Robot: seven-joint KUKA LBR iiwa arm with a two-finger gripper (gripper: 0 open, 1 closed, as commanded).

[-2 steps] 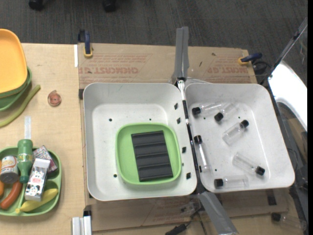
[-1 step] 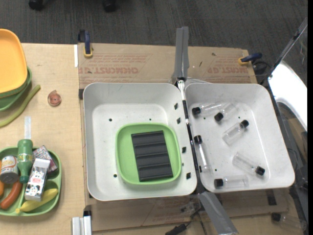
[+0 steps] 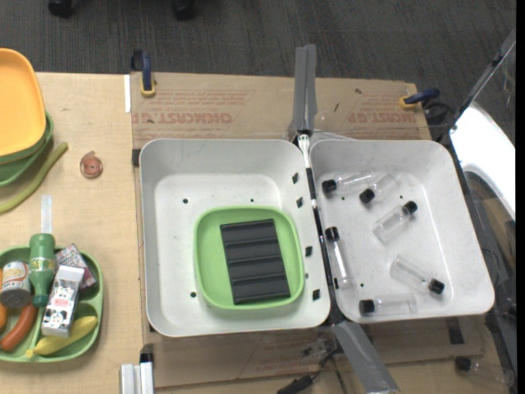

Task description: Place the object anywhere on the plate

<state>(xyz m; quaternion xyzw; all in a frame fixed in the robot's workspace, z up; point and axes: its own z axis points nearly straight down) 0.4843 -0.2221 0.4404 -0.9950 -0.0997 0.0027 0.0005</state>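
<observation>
Lying nearest: a clear vial (image 3: 385, 305) with a black cap, against the near wall of the right bin (image 3: 459, 220).
Next vial back: another capped vial (image 3: 414, 273), tilted, its cap toward the right wall.
Plate: the green plate (image 3: 205, 257) sits in the near half of the left bin (image 3: 164, 220), well apart from every vial.
On the plate: a black ridged block (image 3: 254, 259) lies flat and wholly inside the rim. Its ridges run left to right, and it is a little longer from near to far.
Task's thing: you should judge which it is. If it is the block, it already rests on the plate. If it is a vial, all of them are in the right bin.
Key relation: the arm enters from the right, so the vials lie on its near side. You would carry one leftward over the wall between the bins.
Jaws: you cannot tell how they stand from this view.
Middle vials: one (image 3: 394, 218) lies slantwise and one (image 3: 335, 257) lies along the dividing wall.
Far vials: two (image 3: 361, 185) lie near the back wall.
Beyond the bins: cardboard (image 3: 221, 109) covers the bench.
</observation>
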